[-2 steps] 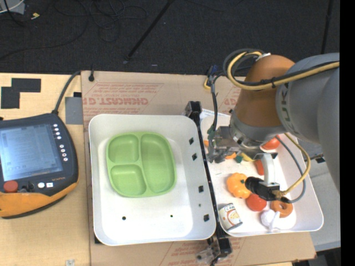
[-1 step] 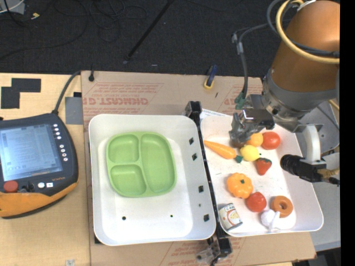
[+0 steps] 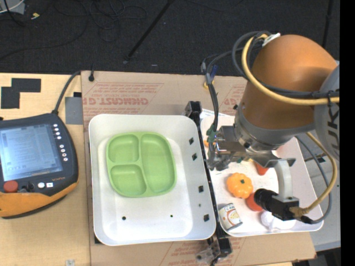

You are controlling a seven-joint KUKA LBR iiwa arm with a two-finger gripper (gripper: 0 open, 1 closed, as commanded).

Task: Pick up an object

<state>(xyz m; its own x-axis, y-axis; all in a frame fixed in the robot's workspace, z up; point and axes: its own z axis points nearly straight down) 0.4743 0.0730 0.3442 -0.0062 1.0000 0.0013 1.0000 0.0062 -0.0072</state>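
From above, my tool (image 3: pixel 222 151) hangs low over the right bin (image 3: pixel 308 176), at its edge nearest the left bin (image 3: pixel 105 132); my wrist hides its tips, so I cannot tell its opening or whether it grips anything. The orange pumpkin (image 3: pixel 239 185) lies just below it in the right bin, probably my target, beside a small can (image 3: pixel 230 215). A green divided plate (image 3: pixel 141 164) rests in the left bin.

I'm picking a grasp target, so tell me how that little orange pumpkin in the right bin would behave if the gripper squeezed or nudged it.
The orange pumpkin looks round and lobed, so a nudge would probably roll it. Its glossy skin suggests hard plastic, likely light and somewhat slippery. It lies apart from the small can, so it could probably shift freely.
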